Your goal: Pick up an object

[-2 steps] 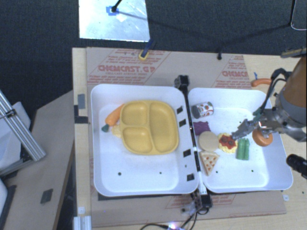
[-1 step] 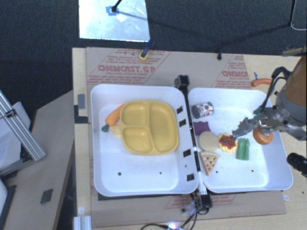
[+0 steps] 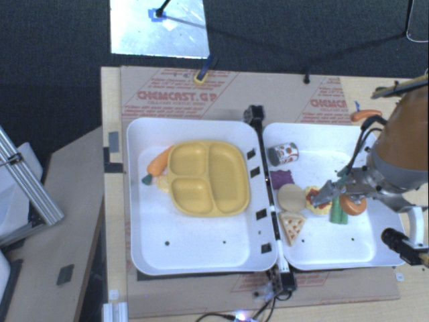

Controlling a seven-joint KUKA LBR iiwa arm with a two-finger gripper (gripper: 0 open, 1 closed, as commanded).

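The gripper [image 3: 326, 194] sits low in the right bin [image 3: 348, 255], reaching in from the right edge of the camera view; whether it is closed or spread cannot be told, since its tip is a dark blur against the toys beneath it. Right under and beside it lies a small cluster: a red-and-yellow toy [image 3: 315, 200], a green piece [image 3: 337, 212] and an orange round toy [image 3: 354, 205], all touching or nearly so (which of them, if any, the gripper contacts is unclear). Just to the left rests a tan disc [image 3: 291, 196], with a purple item [image 3: 281, 178] above it and a pizza-slice toy [image 3: 292, 228] below. A small can [image 3: 283, 154] lies on its side near the bin's upper left corner.

In the left bin [image 3: 201, 257] a yellow divided plate [image 3: 204, 178] sits near the centre, and a toy carrot [image 3: 158, 162] lies against its upper left edge. The arm [image 3: 404, 143] shows its orange band above the grey wrist.
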